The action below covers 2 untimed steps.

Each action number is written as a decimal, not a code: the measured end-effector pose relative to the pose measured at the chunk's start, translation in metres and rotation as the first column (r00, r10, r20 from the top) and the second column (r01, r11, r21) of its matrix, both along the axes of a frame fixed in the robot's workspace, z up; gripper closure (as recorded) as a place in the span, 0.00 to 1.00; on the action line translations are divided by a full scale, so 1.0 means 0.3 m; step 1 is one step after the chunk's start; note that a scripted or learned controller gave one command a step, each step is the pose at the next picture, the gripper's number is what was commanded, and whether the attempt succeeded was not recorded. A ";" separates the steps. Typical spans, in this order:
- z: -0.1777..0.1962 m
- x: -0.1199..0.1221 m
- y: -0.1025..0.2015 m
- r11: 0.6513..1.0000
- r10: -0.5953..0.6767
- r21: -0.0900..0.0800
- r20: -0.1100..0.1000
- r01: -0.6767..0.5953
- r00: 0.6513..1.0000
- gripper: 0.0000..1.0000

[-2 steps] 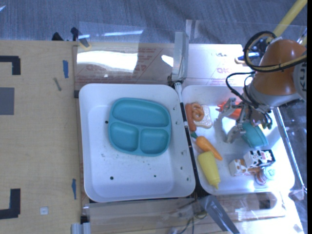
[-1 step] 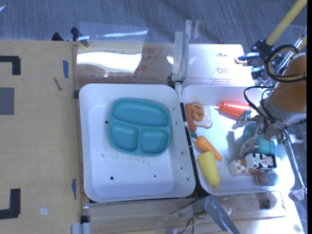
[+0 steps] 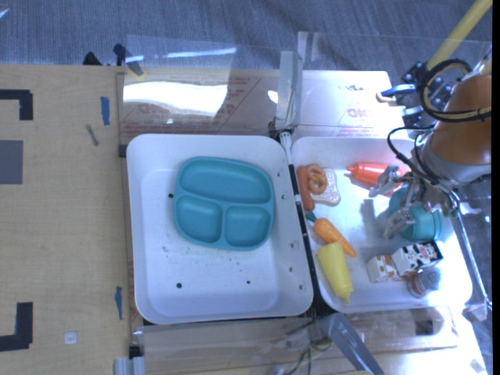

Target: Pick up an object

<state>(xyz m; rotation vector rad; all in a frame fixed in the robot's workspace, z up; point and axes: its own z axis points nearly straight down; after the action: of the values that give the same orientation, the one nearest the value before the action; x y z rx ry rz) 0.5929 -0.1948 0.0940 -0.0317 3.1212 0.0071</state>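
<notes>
My gripper hangs low over the right part of the right bin, reaching in from the right, and it is open. Its two grey fingers spread toward the left, with bare bin floor showing between their tips. A teal cup lies right under the wrist, partly hidden by it, and is not gripped. Just up and left of the upper finger lies a red bottle. Below the gripper are a cow-patterned carton, a small orange-and-white carton and a brown can.
On the right bin's left side lie a pretzel on toast, a carrot and a yellow corn cob. The left bin holds a teal divided plate. A ridge separates the bins.
</notes>
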 end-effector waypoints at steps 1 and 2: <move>-0.016 0.060 0.049 0.999 0.037 -0.006 -0.006 -0.037 0.999 0.00; -0.016 0.059 0.038 0.999 0.049 -0.005 -0.006 -0.049 0.999 0.00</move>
<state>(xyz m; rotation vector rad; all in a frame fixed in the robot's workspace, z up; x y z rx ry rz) 0.6107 -0.1835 0.0893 -0.1083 3.1253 -0.0003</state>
